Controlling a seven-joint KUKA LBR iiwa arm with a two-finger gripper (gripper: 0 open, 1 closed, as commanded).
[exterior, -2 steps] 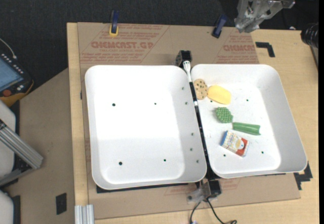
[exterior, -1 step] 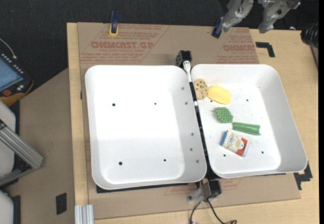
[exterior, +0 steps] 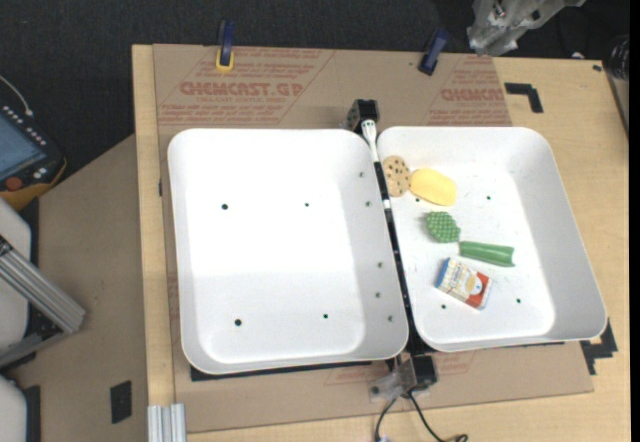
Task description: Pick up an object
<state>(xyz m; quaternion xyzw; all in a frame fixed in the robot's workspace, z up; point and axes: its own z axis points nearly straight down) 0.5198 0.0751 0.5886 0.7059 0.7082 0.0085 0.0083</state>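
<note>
The right bin [exterior: 545, 180] holds several small objects along its left side. A tan spotted cookie [exterior: 396, 173] touches a yellow lump [exterior: 433, 186]. Below them lie a bumpy green piece [exterior: 441, 226], a long green pod [exterior: 487, 252] and a small white-and-orange carton [exterior: 464, 282]. My gripper [exterior: 497, 22] hangs high at the top right, beyond the far edge of the right bin and well away from all the objects. Nothing shows between its fingers.
The left bin [exterior: 200, 230] sits beside the right one, their rims meeting in the middle. Blue clamps [exterior: 226, 43] [exterior: 433, 51] hold the cardboard base at the back. A black clip [exterior: 362, 114] sits at the bins' far junction.
</note>
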